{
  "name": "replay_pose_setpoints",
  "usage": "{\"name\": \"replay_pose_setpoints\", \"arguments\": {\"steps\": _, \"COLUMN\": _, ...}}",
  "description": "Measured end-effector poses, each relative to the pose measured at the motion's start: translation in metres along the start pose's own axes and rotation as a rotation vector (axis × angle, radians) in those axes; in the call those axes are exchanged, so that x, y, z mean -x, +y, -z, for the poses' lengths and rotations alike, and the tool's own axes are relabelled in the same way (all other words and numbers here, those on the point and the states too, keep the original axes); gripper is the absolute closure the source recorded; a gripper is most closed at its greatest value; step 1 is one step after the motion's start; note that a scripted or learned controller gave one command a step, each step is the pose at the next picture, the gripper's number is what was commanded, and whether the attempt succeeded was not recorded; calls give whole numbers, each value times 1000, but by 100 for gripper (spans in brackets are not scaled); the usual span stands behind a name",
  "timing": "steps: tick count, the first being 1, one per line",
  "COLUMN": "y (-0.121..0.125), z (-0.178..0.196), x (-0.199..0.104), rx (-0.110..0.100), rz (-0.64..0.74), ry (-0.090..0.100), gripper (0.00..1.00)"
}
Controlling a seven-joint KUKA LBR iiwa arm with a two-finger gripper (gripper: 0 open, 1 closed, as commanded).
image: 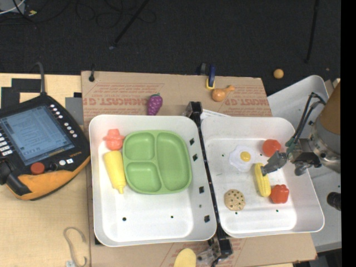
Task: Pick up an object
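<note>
Gripper (276, 162) sits low over the right bin (303, 218), tip right above the top end of the corn cob (262, 180); can't tell from this angle whether it's spread or pressed together, and nothing is visibly pinched.

Corn looks like light rigid plastic, likely smooth and a bit slippery; best grabbed across its narrow middle, not end-on.

Same bin, around the tool: fried egg (242, 157) just left, tomato (271, 147) just behind, red pepper (280, 193) just below touching the corn's lower end, cookie (235, 199) further down-left.

Left bin (144, 221), well away: green divided plate (156, 162), yellow banana-like piece (114, 170), pink piece (113, 139).
</note>
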State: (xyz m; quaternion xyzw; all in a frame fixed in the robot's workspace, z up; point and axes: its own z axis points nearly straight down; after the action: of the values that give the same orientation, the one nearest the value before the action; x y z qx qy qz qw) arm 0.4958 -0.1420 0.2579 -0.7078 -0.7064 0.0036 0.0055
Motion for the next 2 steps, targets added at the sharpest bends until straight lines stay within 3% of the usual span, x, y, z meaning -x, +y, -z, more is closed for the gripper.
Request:
{"name": "replay_pose_setpoints", "arguments": {"steps": 1, "y": 2, "z": 6, "x": 0, "rx": 12, "rz": 2, "ry": -2, "gripper": 0}}
{"name": "replay_pose_setpoints", "arguments": {"steps": 2, "y": 8, "z": -56, "x": -6, "rx": 4, "rz": 4, "ry": 0, "gripper": 0}}
